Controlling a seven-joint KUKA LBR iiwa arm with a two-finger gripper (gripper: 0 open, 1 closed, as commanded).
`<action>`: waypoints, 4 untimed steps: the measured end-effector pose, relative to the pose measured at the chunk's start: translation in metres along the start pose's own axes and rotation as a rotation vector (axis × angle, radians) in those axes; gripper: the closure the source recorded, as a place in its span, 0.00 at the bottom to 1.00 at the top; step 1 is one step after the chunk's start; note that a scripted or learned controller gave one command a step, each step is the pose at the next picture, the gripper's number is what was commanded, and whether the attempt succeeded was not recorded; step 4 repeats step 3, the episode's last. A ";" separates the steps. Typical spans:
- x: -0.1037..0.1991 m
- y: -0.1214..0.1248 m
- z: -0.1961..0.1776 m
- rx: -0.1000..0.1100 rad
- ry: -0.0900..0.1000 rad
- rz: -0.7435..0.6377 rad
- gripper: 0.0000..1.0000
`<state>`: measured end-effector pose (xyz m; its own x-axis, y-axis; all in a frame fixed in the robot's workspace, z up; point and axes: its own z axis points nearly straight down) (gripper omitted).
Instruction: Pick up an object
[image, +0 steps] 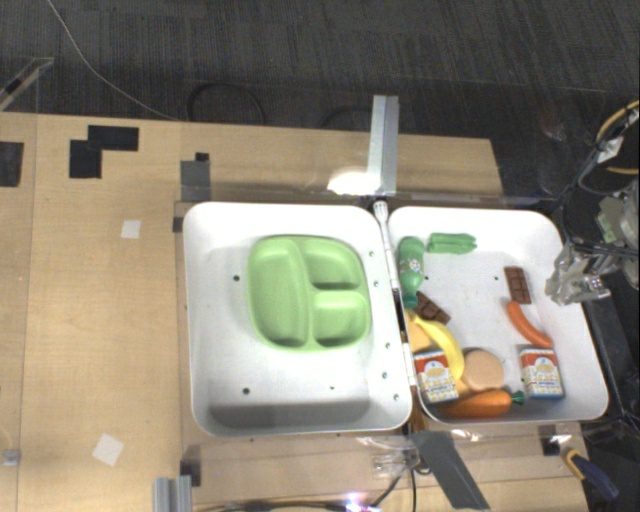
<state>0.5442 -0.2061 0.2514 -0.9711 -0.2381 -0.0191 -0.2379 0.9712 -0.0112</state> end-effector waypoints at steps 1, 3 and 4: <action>-0.037 -0.008 -0.015 -0.008 0.007 -0.178 1.00; -0.098 -0.023 0.011 -0.009 0.005 -0.402 1.00; -0.098 -0.023 0.011 -0.009 0.005 -0.402 1.00</action>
